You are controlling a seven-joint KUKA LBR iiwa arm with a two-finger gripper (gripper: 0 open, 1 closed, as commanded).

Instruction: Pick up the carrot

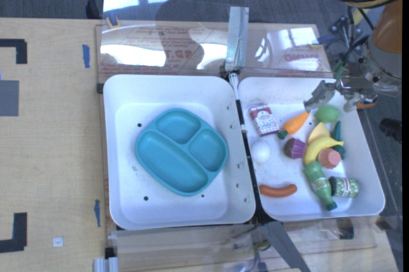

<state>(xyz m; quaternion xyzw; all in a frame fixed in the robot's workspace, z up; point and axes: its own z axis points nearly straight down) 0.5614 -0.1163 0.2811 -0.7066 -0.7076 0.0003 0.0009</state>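
Note:
The carrot is a short orange piece lying at a slant in the upper middle of the right bin. It lies between a red-and-white box and a light green fruit. My gripper hangs over the bin's upper right part, up and to the right of the carrot and apart from it. Its grey fingers stand spread, open, with nothing held between them.
Beside the carrot lie a purple piece, a banana, a white egg, a sausage, a green bottle and a green can. A blue divided plate sits in the left bin.

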